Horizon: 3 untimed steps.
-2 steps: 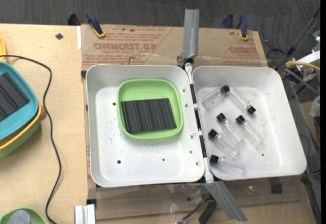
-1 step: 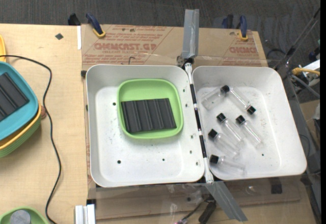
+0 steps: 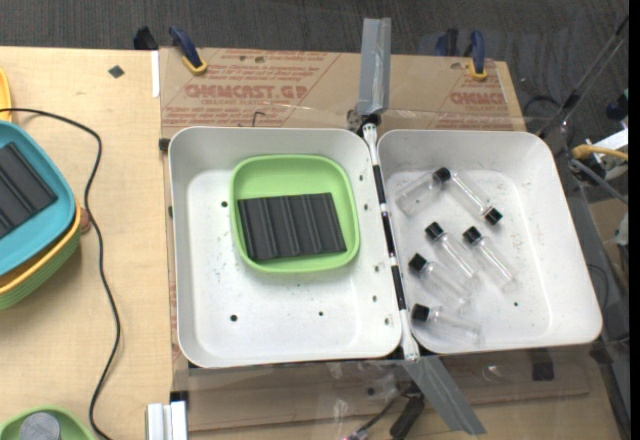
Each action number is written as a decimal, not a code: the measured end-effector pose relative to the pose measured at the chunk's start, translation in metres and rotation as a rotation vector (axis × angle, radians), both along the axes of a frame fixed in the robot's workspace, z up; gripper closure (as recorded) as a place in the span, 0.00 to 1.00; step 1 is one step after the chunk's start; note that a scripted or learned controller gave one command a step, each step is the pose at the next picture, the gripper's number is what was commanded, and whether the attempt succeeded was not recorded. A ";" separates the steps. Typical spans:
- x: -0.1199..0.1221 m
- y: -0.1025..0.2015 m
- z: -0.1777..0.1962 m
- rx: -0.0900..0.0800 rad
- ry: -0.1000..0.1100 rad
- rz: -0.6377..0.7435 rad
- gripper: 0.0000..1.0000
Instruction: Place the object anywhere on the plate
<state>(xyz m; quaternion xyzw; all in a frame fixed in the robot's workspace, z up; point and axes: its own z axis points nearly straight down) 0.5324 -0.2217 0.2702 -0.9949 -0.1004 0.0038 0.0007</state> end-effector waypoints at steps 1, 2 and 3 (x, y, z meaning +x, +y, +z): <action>-0.022 0.033 0.009 0.000 -0.002 0.002 0.00; -0.028 0.027 0.000 0.000 -0.002 -0.002 0.00; -0.048 0.021 0.009 0.001 -0.002 -0.003 0.00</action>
